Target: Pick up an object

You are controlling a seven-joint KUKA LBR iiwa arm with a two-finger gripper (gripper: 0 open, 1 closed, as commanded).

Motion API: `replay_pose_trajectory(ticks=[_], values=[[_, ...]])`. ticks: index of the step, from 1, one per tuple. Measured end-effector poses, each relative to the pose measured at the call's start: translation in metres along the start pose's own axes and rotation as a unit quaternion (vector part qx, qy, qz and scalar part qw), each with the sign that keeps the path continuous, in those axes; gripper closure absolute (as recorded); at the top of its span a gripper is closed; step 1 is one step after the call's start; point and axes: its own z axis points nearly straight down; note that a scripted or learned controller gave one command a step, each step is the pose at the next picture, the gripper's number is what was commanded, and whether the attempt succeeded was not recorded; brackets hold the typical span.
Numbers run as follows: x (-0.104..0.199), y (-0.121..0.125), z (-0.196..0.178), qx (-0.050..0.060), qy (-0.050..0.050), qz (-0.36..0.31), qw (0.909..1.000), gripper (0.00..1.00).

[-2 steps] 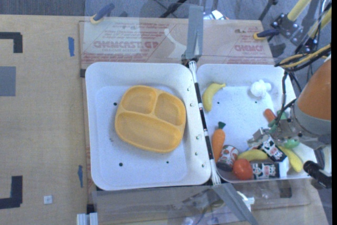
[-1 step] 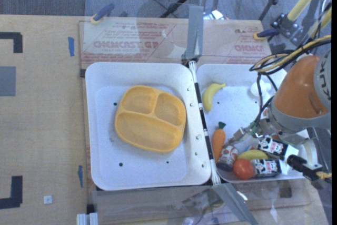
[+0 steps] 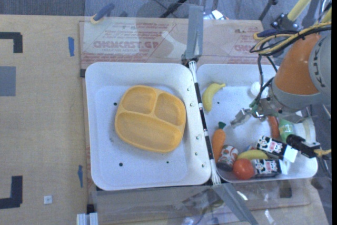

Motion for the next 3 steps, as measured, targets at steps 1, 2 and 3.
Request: replay_pose_trajectory(ticks=[1,2,3], values=[[0.021,-0.012,0.005,-0.002,-0.001,0.134,0.9910,0.00],[0.043,-0.069,0.004,-0.004,0.000,0.048,0.9989,0.00],[0.042,-0.068,-0.006,-0.006,-0.001,0.048,0.9988,1.00]])
